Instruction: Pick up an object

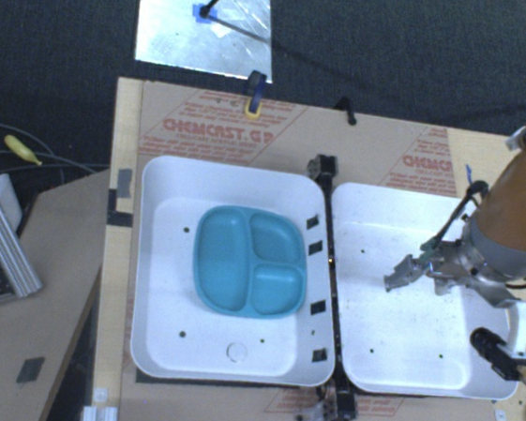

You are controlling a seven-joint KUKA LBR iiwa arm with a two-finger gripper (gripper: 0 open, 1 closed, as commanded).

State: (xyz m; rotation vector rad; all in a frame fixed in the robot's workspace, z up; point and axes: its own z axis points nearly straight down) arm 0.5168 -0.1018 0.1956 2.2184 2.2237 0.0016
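Camera view: claw (403,276) over right bin (359,357), grip state unclear; I'd swing to 9 o'clock, grab the blue divided plate (250,260) by its rim.

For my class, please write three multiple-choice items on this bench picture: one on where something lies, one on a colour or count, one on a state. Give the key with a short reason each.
1. Where does the divided plate lie?
A. in the left bin
B. in the right bin
C. on the floor

2. How many compartments does the plate have?
A. two
B. three
C. five

3. Where is the pincer?
A. over the left bin
B. beyond the bench
C. over the right bin, apart from the plate

Key: 1 A, the plate sits inside the left bin's walls. 2 B, ridges split it into three. 3 C, the pincer hangs above the right bin's floor.
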